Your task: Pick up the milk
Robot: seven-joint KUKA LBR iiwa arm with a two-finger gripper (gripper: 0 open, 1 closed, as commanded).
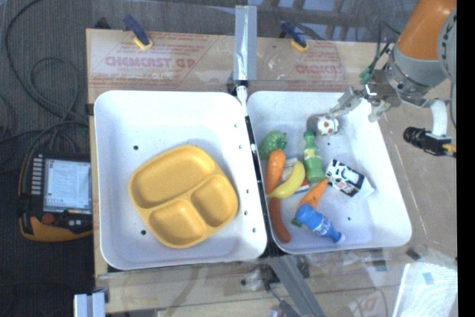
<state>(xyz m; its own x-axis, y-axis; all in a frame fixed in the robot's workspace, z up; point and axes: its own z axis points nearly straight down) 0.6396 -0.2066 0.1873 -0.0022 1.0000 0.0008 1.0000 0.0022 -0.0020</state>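
**Lining up on the milk carton from the far right corner of the bin**

From my seat, the fingers [347, 103] look spread apart, two thin grey prongs with nothing between them, poised over the far edge of the right-hand shallow white bin [397, 223]. Just beside their tips sits a small round white-and-red ball-like toy [325, 125]; I can't tell whether they touch it. Behind them the grey wrist rises into the orange band of the arm [429, 22] at the table's [167, 63] right edge.

My target is the small black-and-white cow-patterned milk carton [345, 178]. It lies tipped on its side in the right half of the right bin, near the bin's right wall, with bare white floor on its far and right sides. A small orange carrot-shaped piece [315, 194] rests against its left edge, and a blue plastic bottle [318, 225] lies near it toward the bin's near edge.

To do this well, I judge I should bring the fingers toward the near edge and a little right, clear of the round toy, then turn the wrist so they close across the carton's narrow width, not its length. Coming down on the open right side should keep the carrot piece out of the grip. The carton looks light and boxy, so I'd expect it to skid if one finger lands first.
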